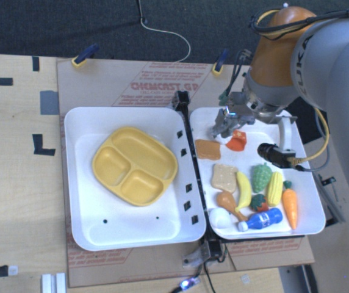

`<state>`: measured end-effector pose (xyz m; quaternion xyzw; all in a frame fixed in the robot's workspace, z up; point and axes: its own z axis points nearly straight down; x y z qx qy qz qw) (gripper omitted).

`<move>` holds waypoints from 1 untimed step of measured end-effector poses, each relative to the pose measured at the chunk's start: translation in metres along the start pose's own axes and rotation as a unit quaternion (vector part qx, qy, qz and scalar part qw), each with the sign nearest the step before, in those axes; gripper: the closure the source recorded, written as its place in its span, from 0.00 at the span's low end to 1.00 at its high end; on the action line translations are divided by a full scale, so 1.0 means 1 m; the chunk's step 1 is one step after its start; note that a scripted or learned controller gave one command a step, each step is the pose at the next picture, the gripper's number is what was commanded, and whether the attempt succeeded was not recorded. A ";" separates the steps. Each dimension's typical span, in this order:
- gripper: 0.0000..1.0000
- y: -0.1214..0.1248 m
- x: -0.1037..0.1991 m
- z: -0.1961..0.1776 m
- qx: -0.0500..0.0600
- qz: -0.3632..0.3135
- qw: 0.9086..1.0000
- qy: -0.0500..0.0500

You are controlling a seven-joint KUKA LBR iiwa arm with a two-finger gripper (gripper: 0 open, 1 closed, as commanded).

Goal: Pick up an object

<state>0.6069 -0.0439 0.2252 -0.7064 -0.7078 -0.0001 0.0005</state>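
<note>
Camera view, fixed above the bench (16, 163): two white bins side by side on a cardboard sheet (156, 84). Left bin (77, 163) holding a yellow divided tray (135, 165), roughly central and nearer the far edge. Right bin (312, 221) crowded with toy food. Near the far-left corner, an orange-brown slab (207, 149) against the dividing wall, and just beside it a red pepper piece (237, 140). Toward the middle, a slice of toast (224, 177), a banana (243, 190), a green bunch of grapes (260, 177) and a corn cob (274, 188), all packed closely. Along the near edge, a white egg (218, 217), a drumstick (229, 202), a blue bottle (262, 219) lying on its side, and a carrot (290, 207) by the right edge. A small red and green piece (258, 201) tucked between banana and bottle.

Gripper (224, 127) low over the far-left part of the right bin, just above the slab and beside the pepper piece. Jaws too blurred and dark to tell whether open or closed; nothing visibly between them. Grey arm with orange band (281, 54) reaching in from the right.
</note>
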 end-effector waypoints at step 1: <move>1.00 -0.014 -0.005 0.011 0.002 0.001 1.000 -0.001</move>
